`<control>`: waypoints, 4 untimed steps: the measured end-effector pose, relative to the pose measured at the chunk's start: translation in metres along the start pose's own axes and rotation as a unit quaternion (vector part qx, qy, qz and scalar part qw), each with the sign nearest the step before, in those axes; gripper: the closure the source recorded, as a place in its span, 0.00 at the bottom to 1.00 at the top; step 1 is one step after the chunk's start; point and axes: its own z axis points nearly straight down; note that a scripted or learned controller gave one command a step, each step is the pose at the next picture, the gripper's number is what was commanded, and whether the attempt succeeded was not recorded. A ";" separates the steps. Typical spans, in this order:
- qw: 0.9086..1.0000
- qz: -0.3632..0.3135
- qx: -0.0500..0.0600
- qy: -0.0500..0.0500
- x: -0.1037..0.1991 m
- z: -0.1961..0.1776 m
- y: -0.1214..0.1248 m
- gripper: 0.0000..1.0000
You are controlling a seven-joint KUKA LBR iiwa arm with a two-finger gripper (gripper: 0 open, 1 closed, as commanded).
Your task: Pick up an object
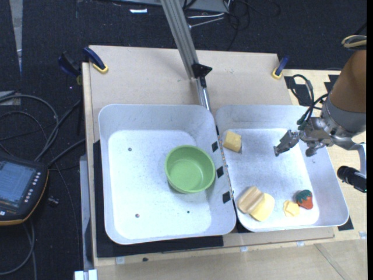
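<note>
Gripper (287,144) fingers hang over the right bin (326,214), near its far right side, and I cannot tell how wide they are. Nothing sits between them. A yellow block (233,142) lies to the left, by the bin's left wall. Nearer the front lie a pale yellow lump (256,203), a small yellow piece (291,209) and a red strawberry (304,199). A green bowl (189,169) sits in the left bin (128,214).

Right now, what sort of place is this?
Probably a robotics lab: a grey arm with an orange band reaches over two shallow white bins on a clamped wooden bench, with a handheld control pendant on the dark floor.
</note>
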 end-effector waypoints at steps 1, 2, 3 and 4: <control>1.000 0.000 0.000 0.000 -0.008 0.048 0.002 0.00; 1.000 0.000 0.000 0.000 -0.007 0.110 0.005 0.00; 1.000 0.000 -0.003 0.000 -0.008 0.097 0.006 1.00; 1.000 0.000 -0.005 -0.001 0.000 0.041 0.002 1.00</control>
